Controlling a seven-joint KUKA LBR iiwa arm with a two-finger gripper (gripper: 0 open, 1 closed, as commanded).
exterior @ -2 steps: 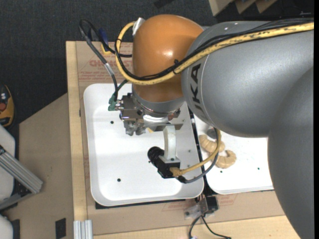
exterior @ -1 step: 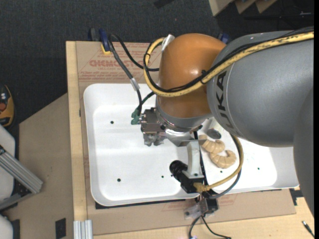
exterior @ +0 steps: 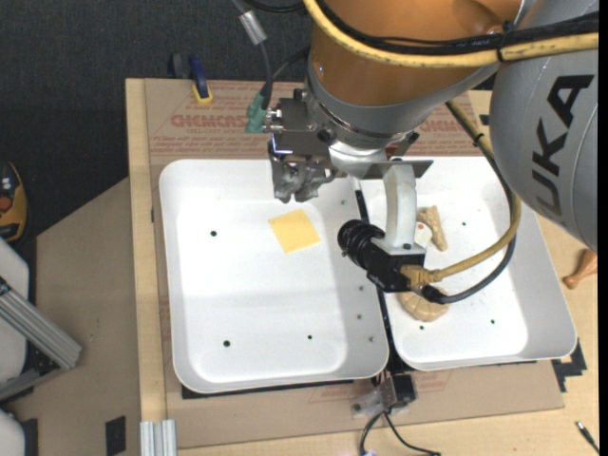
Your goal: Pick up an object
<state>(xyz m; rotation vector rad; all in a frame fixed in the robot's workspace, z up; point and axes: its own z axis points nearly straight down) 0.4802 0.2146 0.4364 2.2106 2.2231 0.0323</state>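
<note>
Yellow square piece (exterior: 294, 230), flat and thin like a sponge or foam tile, lies in the left bin (exterior: 190, 283), toward its upper right; it is turned slightly, its corners pointing roughly up-right and down-left, with no clear long axis. Just above it hangs the gripper (exterior: 296, 190); whether it is open or closed I cannot tell. Tan wooden pieces (exterior: 432, 228) lie in the right bin (exterior: 532, 321).

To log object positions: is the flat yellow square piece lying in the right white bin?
No, the flat yellow square piece lies on the floor of the left white bin, apart from the claw.
</note>
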